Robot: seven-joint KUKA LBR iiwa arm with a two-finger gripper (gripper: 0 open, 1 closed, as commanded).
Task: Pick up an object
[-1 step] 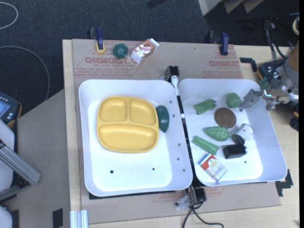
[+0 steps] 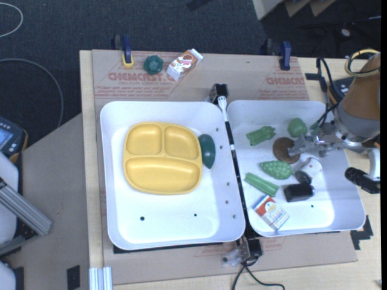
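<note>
Dark carpet surrounds the table. In the right bin I see the end effector low over a brown disc; I cannot tell its grip state. Crowding it: green leafy piece at 10 o'clock, bumpy green piece at 7, black block at 6. The green bar runs 10-to-4. The left bin holds a yellow tray.

You'll find the yellow divided plastic plate in the left white bin; the small red-and-white carton lies lower centre in the right white bin.
</note>
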